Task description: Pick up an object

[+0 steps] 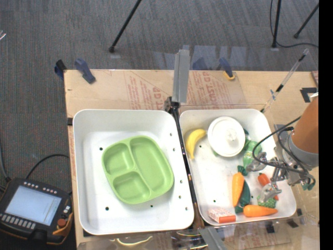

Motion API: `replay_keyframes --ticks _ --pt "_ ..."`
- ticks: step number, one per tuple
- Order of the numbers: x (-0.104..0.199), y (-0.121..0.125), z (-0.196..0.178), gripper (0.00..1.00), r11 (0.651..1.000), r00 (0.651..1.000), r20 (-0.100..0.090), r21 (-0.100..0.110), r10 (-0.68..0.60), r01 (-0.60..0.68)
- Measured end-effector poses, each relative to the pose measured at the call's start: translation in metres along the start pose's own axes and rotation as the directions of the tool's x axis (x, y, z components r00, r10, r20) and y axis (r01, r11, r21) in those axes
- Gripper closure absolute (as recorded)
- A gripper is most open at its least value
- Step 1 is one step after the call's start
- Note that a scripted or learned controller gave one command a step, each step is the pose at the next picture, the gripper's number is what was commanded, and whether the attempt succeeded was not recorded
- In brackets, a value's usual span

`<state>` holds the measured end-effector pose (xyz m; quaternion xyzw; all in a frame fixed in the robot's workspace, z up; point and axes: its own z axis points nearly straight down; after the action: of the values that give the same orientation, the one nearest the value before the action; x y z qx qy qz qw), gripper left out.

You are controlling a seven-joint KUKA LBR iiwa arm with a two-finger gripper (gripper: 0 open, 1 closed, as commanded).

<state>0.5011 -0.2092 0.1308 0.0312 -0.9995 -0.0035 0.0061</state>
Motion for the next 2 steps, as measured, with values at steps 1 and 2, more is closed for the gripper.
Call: replay_keyframes --ticks 1,2 --pt "0.0068 0.0332 0.0355 0.00 0.999 0.998 0.041 0.014 0.037 -0.037" --pt "0.0042 0.0414 0.0361 0.00 0.999 0.999 0.036 0.018 -0.033 0.032"
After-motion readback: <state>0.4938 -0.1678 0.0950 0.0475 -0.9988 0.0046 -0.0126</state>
